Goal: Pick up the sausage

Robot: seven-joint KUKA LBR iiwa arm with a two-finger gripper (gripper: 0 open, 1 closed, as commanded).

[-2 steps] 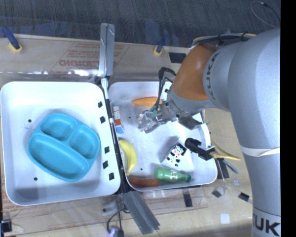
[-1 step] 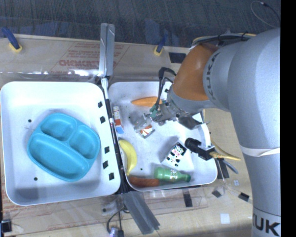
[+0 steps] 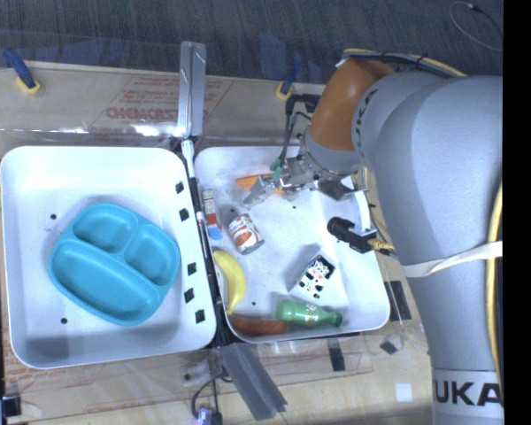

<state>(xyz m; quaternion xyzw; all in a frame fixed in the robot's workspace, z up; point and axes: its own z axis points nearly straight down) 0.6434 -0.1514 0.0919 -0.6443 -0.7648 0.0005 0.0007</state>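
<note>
The sausage is a reddish-brown link lying along the near wall of the right bin, just left of a green bottle. My gripper hangs over the far part of the same bin, beside a small orange item. It is well away from the sausage, with a can and a banana lying between them. Nothing shows in the gripper's grasp.
In the right bin lie a banana, a red-and-white can, a small bottle by the left wall and a black-and-white patterned box. The left bin holds a blue divided plate.
</note>
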